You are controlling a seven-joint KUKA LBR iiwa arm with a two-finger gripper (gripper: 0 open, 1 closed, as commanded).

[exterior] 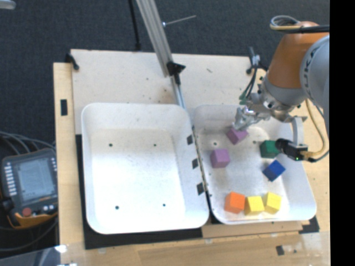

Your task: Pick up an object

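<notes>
The two-finger metal gripper (242,124) is seen low in the right-hand shallow white bin (308,203), directly above a small tilted pale-purple block (237,134) near the bin's back. Whether that block is clamped or merely touched cannot be told. A second purple cube (220,158) lies just in front and to the left. Farther out, a dark green cube (269,148) and a blue cube (274,170) sit toward the bin's right side, and an orange cube (234,202) and two yellow cubes (255,204) (273,201) line its front edge. The left-hand white bin (89,148) stands beside it.

The block's tilt suggests it could be nudged aside or could slip out on lifting if caught on a corner. The gripper's tips are lost against the wrist hardware, and the arm (294,60) is cut off at the right.
</notes>
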